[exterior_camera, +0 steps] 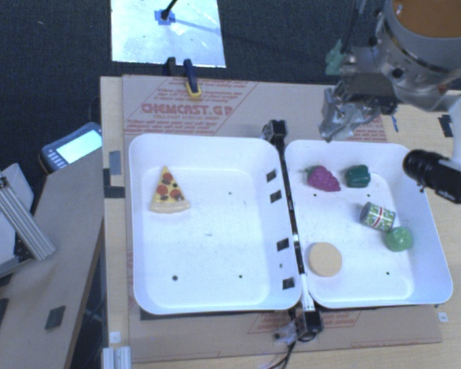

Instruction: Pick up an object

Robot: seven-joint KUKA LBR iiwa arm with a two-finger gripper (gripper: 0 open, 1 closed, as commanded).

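Jaws by right bin (357,283), five objects (323,178) inside

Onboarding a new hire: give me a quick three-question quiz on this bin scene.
1. True or false: the pizza slice lies in the left bin.
2. Which lies nearest the claw? A) purple grapes B) tan round cookie C) striped can
3. How many objects lie in the right bin?

Key: 1 true; 2 A; 3 five (grapes, dark green pepper, can, light green fruit, cookie).
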